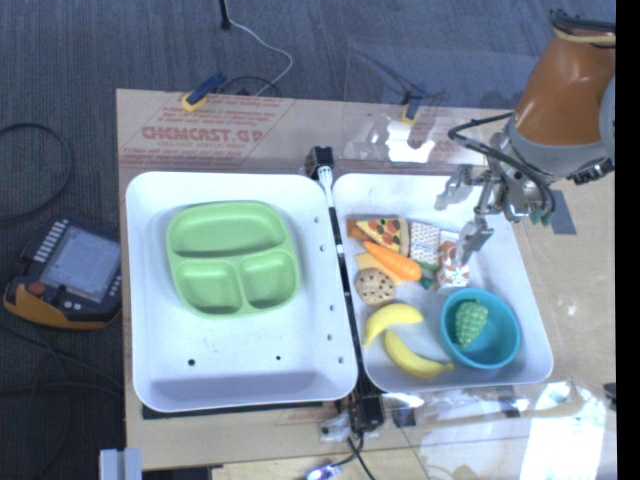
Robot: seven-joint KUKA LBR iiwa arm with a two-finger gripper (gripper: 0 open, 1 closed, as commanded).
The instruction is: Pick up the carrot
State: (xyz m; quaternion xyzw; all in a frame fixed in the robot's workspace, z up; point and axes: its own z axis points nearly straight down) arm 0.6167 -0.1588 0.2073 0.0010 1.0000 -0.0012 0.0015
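The carrot (392, 261), orange with a green tip, lies on its side in the middle of the right bin (535, 313), between a pizza slice (378, 230) and a cookie (374, 285). My gripper (462, 218) hangs over the bin's upper right part, up and to the right of the carrot and apart from it. Its fingers are spread open and hold nothing. One fingertip (472, 243) points down toward a small packet (452, 260) just right of the carrot.
The right bin also holds a pale cracker (424, 238), a banana (405, 340) and a blue bowl (500, 343) with green grapes (470, 320). A green divided plate (232, 255) sits in the left bin (150, 358). A handheld pendant (65, 273) lies off the bench at left.
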